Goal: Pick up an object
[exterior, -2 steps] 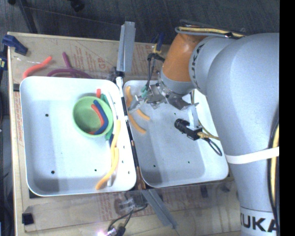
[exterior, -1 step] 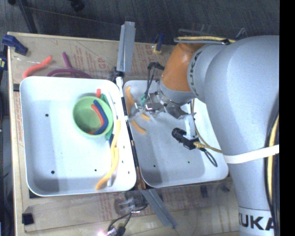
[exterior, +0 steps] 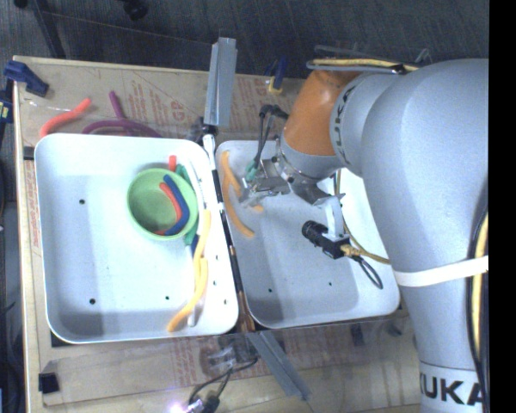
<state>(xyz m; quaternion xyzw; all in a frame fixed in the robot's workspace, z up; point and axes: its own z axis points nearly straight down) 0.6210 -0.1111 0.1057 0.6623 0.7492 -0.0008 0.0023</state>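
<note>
Claw [exterior: 256, 186]: you see it low in the right bin [exterior: 327, 304], grip state unclear.
Orange strip [exterior: 230, 198]: just beside the claw.
Green bowl [exterior: 155, 203]: left bin [exterior: 86, 265].

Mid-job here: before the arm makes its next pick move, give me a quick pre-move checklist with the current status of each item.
1. Gripper over the right bin: ok.
2. Target nearby: orange strip lies by the gripper at the bin's left wall: ok.
3. Object between the fingers: cannot tell.
4. Finger opening: cannot tell.
5. Green bowl sits in the left bin, away from the gripper: ok.
6. Black cable fitting hangs low above the right bin's floor: cannot tell if it clears.
</note>
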